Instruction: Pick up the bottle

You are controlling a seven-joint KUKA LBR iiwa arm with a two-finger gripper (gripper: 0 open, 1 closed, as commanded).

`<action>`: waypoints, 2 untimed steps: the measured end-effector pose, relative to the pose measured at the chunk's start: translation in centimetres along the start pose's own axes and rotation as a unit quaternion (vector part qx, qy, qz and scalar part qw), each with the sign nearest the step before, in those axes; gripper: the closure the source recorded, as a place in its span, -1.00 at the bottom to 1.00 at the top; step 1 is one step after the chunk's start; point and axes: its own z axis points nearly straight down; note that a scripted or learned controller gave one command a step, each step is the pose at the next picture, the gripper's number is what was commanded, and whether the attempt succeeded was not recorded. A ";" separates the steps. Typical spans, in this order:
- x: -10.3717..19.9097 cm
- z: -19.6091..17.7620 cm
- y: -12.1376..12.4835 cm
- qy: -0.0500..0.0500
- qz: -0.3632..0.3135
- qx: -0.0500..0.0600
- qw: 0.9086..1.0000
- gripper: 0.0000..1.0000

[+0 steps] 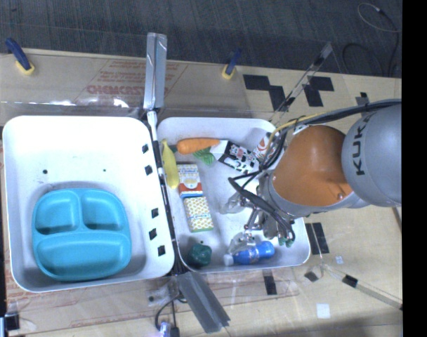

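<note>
White plastic bins: we see two shallow bins side by side on the bench, the left bin (17, 188) and the right bin (220, 128), meeting at a shared divider.
Left bin contents: a turquoise sectioned tray (81, 234) lies in its near half; the far half is bare white.
Right bin contents: a carrot (197, 145) and a black-and-white patterned carton (236, 156) along the far wall, a yellow banana-shaped piece (171, 166) against the divider, a small red-and-white box (189, 178), a patterned box (197, 213) just nearer than it, and a dark green round object (199, 253) at the near left corner.
Bottle: the blue bottle (254, 252), with a clear neck and white cap pointing left, lies on its side against the near wall of the right bin.
Arm: the grey arm (371, 161) with its orange band (313, 165) reaches in from the right, covering the bin's right end.
Gripper: the gripper (268, 232) hangs just above the bottle; amid cables and glare we cannot tell how far its fingers are spread, or whether they touch the bottle.
Hard to read: a pale clear item beside the gripper's left is too faint for us to name.
</note>
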 end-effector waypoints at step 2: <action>-1.1 -0.6 -1.7 -0.008 -0.110 0.001 0.994 -1.00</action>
